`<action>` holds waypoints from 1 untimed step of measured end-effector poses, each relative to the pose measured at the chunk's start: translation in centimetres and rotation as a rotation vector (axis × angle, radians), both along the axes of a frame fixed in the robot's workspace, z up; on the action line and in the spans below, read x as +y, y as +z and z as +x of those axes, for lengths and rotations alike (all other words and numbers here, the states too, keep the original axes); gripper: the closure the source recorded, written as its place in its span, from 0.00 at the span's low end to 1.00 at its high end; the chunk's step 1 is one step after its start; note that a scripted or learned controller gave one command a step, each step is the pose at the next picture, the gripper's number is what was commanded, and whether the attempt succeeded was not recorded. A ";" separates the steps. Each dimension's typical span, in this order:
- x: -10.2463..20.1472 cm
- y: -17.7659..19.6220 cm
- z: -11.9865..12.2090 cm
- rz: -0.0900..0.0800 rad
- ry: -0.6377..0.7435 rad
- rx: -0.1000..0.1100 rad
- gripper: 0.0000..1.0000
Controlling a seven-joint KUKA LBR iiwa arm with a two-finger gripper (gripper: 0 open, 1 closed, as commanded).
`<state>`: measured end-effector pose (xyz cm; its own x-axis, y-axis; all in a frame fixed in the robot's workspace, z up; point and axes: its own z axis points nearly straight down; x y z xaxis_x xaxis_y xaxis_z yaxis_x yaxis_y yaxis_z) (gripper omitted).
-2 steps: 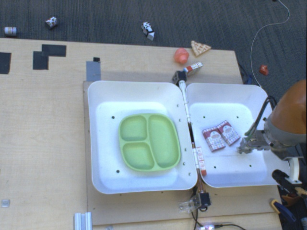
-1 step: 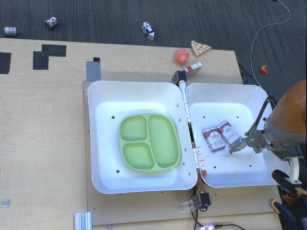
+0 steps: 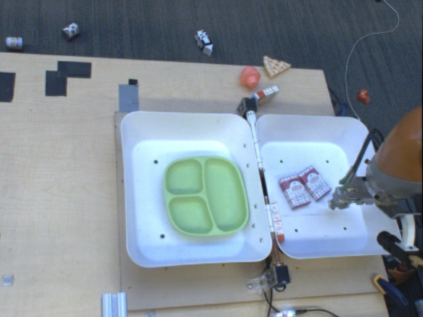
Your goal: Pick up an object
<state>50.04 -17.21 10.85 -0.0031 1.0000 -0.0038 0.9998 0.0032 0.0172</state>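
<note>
- Camera view: you are looking down on two shallow white bins. In the left white bin (image 3: 132,177) a pale green divided plastic tray (image 3: 205,195) is lying flat in the middle, taking up most of the floor.
- In the right white bin (image 3: 310,240) two small red-and-white printed packets (image 3: 304,186) are lying side by side, touching, near the centre, where a reach from the right looks easiest.
- The grey metal gripper (image 3: 338,200) is hanging just beside the packets on their right, apart from them and holding nothing; you cannot tell how its closing parts are standing.
- Likely the packets are the pick target.
</note>
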 end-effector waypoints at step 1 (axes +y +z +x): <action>0.0 0.0 0.0 0.000 0.000 0.000 0.00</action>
